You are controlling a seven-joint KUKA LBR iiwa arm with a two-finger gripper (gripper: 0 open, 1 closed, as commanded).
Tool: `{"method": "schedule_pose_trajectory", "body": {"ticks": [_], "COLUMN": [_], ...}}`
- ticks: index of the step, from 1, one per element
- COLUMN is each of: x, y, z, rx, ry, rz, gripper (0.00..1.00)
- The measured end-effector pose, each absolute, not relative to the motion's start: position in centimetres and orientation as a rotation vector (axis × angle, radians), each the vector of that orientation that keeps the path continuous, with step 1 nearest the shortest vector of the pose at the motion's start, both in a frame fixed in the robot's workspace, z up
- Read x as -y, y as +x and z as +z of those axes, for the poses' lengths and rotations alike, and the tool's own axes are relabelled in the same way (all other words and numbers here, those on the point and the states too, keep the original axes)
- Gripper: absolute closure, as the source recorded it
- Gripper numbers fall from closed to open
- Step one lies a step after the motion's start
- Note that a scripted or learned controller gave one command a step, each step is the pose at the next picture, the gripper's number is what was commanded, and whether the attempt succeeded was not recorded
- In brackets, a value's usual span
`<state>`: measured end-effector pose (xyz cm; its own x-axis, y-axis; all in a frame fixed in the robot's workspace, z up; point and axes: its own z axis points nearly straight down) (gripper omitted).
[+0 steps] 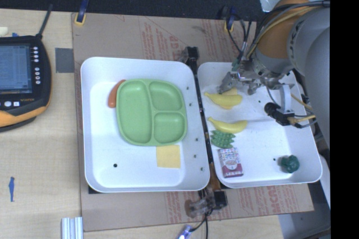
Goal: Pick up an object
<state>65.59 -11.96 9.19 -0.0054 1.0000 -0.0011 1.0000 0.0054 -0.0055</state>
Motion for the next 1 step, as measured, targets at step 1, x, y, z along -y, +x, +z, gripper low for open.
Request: {"method": "schedule_pose_trajectory", "body": {"ticks": [1], "x": [12.34], "y": [65.64], "z": [9.22], "rx": [2.226], "ry": [-2.216], "rz": [0.005], "gripper": [0.00]}}
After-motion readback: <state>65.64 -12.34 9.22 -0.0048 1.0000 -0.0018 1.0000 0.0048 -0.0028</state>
